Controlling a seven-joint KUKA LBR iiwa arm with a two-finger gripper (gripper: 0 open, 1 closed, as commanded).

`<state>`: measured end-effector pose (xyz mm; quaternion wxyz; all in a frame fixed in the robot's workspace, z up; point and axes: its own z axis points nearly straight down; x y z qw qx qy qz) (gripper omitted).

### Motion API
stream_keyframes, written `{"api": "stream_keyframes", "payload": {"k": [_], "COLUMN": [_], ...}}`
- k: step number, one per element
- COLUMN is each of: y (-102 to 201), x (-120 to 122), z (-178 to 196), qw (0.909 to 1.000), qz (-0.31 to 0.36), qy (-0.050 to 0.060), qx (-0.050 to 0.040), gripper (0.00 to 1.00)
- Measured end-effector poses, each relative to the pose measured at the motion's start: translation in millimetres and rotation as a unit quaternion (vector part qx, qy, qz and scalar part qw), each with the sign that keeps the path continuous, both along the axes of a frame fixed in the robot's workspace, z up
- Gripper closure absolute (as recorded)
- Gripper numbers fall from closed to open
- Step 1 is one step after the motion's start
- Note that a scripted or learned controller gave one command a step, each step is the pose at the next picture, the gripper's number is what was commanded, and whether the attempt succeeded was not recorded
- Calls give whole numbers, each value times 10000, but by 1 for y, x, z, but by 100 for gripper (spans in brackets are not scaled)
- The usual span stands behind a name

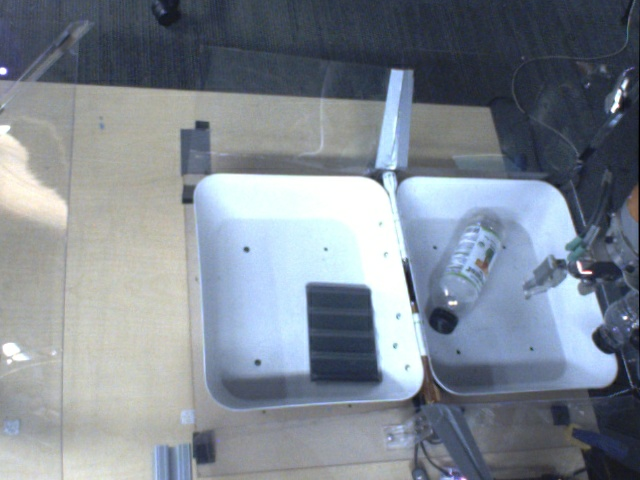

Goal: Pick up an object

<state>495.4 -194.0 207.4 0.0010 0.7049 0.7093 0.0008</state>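
Notice, from above, that your hand sits low over the right bin, just right of the clear bottle, gripping nothing; whether it is open you cannot tell. That bottle lies tilted, its black cap nearer you, likely the easiest target. A dark ribbed block lies flat in the left bin.

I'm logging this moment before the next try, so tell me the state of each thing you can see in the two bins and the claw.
Bottle: lying on its side in the right bin, black cap on.
Black ridged block: lying flat in the left bin.
Claw: over the right bin, beside the bottle, holding nothing.
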Motion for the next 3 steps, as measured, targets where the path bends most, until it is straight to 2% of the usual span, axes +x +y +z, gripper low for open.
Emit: {"api": "stream_keyframes", "payload": {"k": [1, 2, 3], "y": [23, -11, -12], "x": [98, 74, 10], "z": [-112, -100, -8], "qw": [9975, 9987, 9899], "qz": [708, 504, 1414], "qy": [-13, -11, -22], "qx": [-6, 0, -12], "gripper": [0, 0, 0]}}
